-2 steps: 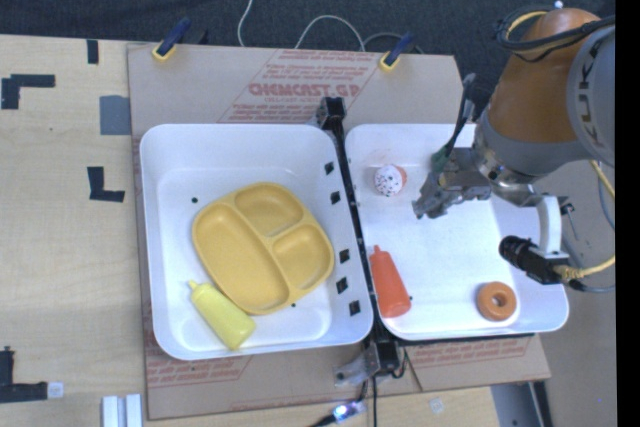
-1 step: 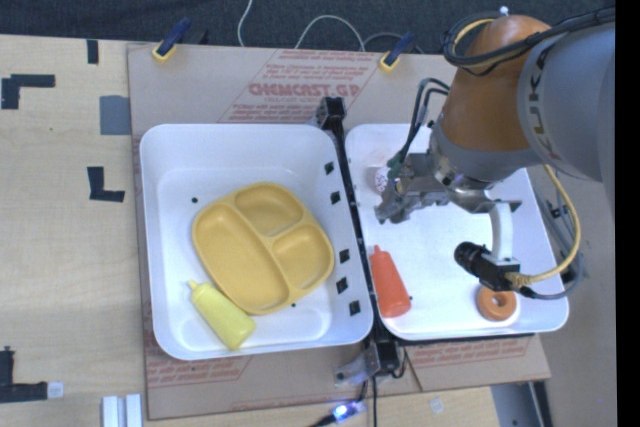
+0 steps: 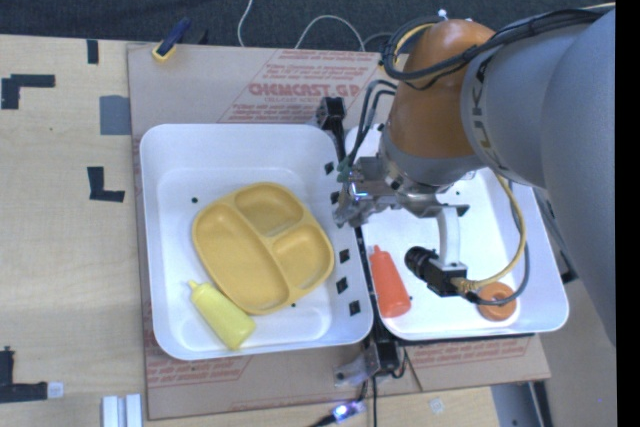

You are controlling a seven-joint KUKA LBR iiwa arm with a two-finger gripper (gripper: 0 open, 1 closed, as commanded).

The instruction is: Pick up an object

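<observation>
Your left bin (image 3: 160, 215): divided plate (image 3: 262, 245) in middle, squeeze bottle (image 3: 222, 313) touching plate's near-left edge. Carrot-shaped piece (image 3: 389, 281) right of plate, in right bin (image 3: 540, 310).

You look down from one fixed camera mounted above the bench, tilted at a slant, far enough back to take in both shallow white plastic bins: the left bin (image 3: 160, 215) and the right bin (image 3: 540, 315). The bulky grey arm with its orange band (image 3: 440, 85) enters from your right, close beneath the lens.
</observation>
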